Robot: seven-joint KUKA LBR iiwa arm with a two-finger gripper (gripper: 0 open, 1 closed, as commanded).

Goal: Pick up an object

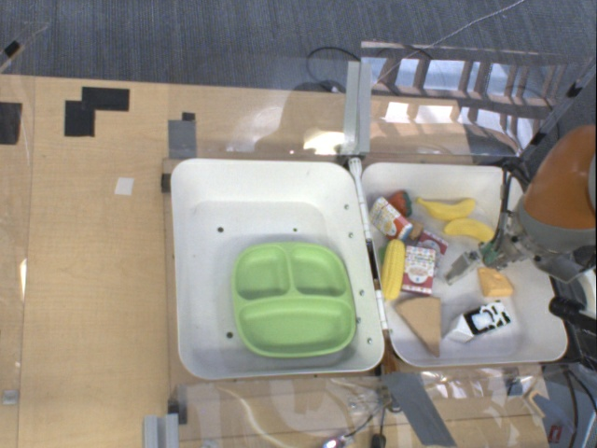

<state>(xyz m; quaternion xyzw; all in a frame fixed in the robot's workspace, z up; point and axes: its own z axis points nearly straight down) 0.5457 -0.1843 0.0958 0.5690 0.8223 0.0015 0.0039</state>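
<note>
The right bin (536,348) holds several toy foods. Two yellow bananas (448,208) lie at the back, and a corn cob (394,267) runs along the left wall. A small can (389,218), a red-and-white carton (420,269), a tan wedge (424,320), a white-and-black milk carton (486,320) and an orange cheese block (495,284) are also there. My gripper (476,263) hangs low in this bin, just above and left of the cheese block and beside the front banana. Nothing visibly sits in its grasp.
The left bin (201,250) holds a green divided plate (294,299). A metal divider post (354,110) stands between the bins at the back. The arm's orange band (564,194) overhangs the right bin's right wall.
</note>
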